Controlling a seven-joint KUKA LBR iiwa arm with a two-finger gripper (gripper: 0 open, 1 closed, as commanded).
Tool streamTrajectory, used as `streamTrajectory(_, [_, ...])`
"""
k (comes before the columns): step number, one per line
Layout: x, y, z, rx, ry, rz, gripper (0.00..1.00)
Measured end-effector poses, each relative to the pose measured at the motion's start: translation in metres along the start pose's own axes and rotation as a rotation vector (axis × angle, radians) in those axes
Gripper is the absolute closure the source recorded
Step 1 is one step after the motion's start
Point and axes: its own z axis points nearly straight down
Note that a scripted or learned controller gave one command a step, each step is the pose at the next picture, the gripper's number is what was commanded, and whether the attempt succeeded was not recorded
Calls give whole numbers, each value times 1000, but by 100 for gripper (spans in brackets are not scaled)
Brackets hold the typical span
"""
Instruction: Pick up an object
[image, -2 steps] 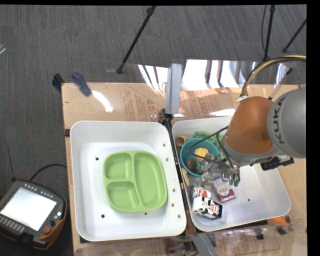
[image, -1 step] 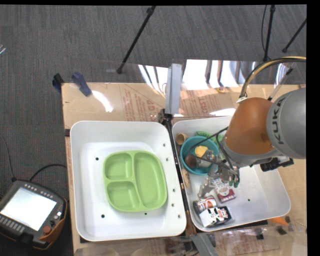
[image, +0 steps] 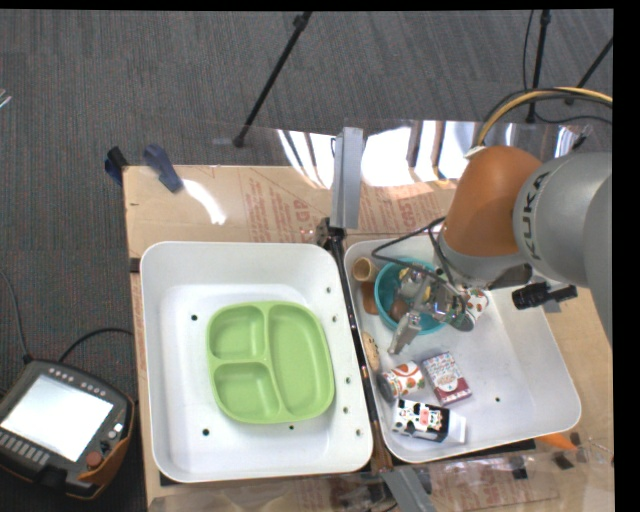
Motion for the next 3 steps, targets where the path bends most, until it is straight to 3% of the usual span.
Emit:
streamTrajectory(1, [47,-101,-10,-6,-48,12,0])
streamTrajectory(2, [9,-66,-7,-1,-30,175,0])
streamTrajectory(3, [-4,0,-2,-2,-24,252,0])
